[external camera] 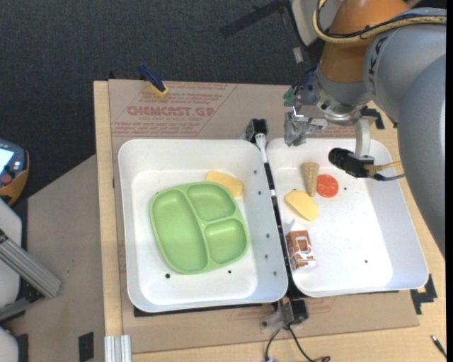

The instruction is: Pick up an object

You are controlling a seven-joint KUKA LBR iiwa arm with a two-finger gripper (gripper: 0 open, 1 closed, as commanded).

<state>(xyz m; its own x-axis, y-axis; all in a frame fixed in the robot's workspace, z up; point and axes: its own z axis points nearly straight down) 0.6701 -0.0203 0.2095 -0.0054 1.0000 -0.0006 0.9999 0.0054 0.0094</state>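
When looked at from the camera view, shows the gripper (pixel 298 137) low over the far-left corner of the right bin (pixel 382 233), just above its far rim, at the end of the grey arm (pixel 417 92) with the orange band (pixel 354 20). Cannot tell whether released or clenched. Stands apart from every object below.

Inside the right bin, near its left wall: a tan cone (pixel 311 177), tip toward the near side, touching or almost touching an orange-red disc (pixel 327 185) on its right. Just nearer than the cone, a yellow piece (pixel 302 205), lying flat. Nearer again, close to the left wall, a brown and white packet (pixel 301 249). Lies apart from the yellow piece. Of these four, the cone closest to the gripper.

Inside the left bin (pixel 134 212): a green divided plate (pixel 198 226) with three compartments, flat in the middle. At its far-right edge, touching it, a second yellow piece (pixel 225 182).

Under both bins, a brown cardboard sheet (pixel 177 106) with red print. On its far-left edge, a blue and yellow clamp (pixel 152 79). Between the two bins at the far side, a black clamp (pixel 256 130).
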